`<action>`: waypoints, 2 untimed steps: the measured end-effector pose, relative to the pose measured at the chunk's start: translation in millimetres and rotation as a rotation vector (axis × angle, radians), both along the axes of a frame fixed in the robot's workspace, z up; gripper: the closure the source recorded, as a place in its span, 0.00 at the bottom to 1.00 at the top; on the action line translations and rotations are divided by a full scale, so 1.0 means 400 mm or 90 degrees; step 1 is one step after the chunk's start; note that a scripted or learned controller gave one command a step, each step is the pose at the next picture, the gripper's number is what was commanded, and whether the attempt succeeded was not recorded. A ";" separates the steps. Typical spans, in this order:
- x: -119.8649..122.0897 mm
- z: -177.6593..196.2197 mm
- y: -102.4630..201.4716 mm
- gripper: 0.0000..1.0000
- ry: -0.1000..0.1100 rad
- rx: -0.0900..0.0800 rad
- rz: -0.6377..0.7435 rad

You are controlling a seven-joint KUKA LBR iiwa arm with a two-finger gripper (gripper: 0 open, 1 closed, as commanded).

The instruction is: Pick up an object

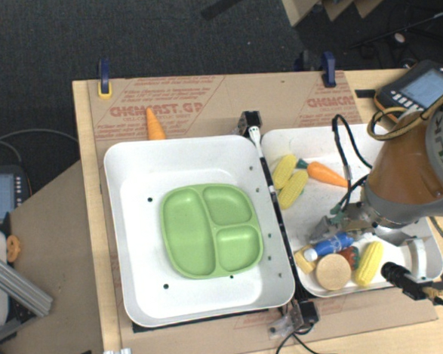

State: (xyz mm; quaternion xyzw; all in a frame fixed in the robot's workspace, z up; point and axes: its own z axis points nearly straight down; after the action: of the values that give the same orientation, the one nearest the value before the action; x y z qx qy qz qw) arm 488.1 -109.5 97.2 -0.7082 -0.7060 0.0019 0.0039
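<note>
1. Near edge of the right bin [314, 287]: a round tan disc [333, 272], a corn cob [369, 263], a red piece [351, 256] and a blue-capped bottle [334, 244] lie packed together, touching.
2. Just above them: the gripper [343, 221] hangs low over this cluster; whether it is released or clenched cannot be told. A clean descent onto a single item, probably the bottle, would suit best.
3. Farther back: two more corn cobs [288, 179] and a carrot [326, 174].
4. Left bin [133, 216]: a green divided plate [210, 230].

One fixed camera above the bench [200, 91], looking down aslant, both bins framed
</note>
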 end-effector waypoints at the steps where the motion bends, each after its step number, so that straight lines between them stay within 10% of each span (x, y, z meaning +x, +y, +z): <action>1: 0.167 0.061 0.035 0.00 -0.010 -0.003 0.004; 2: 0.371 0.135 -0.030 0.00 -0.012 -0.005 0.004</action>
State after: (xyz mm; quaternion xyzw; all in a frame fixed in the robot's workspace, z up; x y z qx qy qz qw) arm 636.7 -121.5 151.3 -0.7060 -0.7082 -0.0024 -0.0054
